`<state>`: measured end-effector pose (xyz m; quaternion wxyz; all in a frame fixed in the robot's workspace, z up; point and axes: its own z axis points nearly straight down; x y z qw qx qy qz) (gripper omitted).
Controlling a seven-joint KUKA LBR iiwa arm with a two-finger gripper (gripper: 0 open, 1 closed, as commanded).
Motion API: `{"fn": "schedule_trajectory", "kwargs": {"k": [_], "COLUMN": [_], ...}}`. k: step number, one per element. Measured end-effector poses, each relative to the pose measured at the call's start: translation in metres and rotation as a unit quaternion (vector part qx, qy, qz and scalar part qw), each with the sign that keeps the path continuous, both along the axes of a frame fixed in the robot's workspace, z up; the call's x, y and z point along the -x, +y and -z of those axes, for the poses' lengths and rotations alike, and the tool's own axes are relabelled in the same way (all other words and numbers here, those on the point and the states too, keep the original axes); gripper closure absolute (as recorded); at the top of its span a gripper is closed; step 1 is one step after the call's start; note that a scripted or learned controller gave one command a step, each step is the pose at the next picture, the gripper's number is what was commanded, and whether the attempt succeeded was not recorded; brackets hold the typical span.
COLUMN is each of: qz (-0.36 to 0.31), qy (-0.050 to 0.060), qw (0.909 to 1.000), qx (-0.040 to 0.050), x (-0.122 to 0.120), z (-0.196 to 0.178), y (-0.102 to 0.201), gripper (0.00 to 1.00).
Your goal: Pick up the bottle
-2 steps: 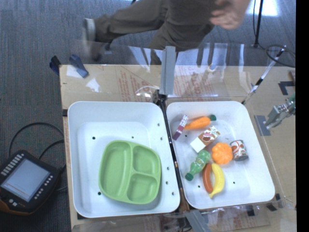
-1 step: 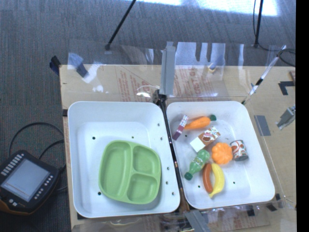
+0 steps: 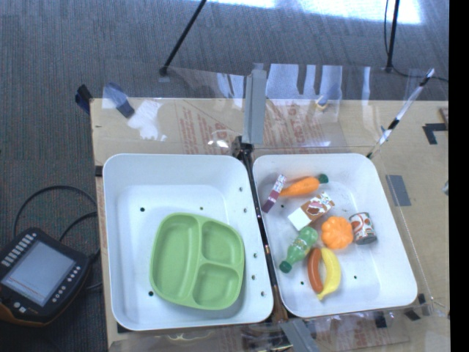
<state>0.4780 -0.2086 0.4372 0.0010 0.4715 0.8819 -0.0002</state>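
A small green bottle [image 3: 298, 248] lies on its side in the right bin [image 3: 381, 270], neck pointing to the lower left. It touches an orange pumpkin-like fruit [image 3: 337, 232] on its right and a red sausage [image 3: 315, 270] just below it. A second, small purple and white bottle [image 3: 274, 193] lies near the right bin's left wall, beside a toy carrot [image 3: 301, 187].
The right bin also holds a banana [image 3: 330, 273], a small can [image 3: 362, 228], and a white and brown box [image 3: 311, 210]. The left bin [image 3: 132, 189] carries a green divided plate [image 3: 198, 261]. A grey post [image 3: 254, 108] stands behind the bins. A teach pendant [image 3: 37, 273] lies on the floor at left.
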Motion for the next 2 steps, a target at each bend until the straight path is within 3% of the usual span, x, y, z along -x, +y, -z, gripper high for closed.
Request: {"fn": "schedule_trajectory", "kwargs": {"k": [2], "qz": [-0.007], "qy": [-0.001], "qw": [1.0000], "qx": [0.0009], "x": [-0.0053], "z": [-0.0187], "y": [0.0026], "gripper": [1.00]}}
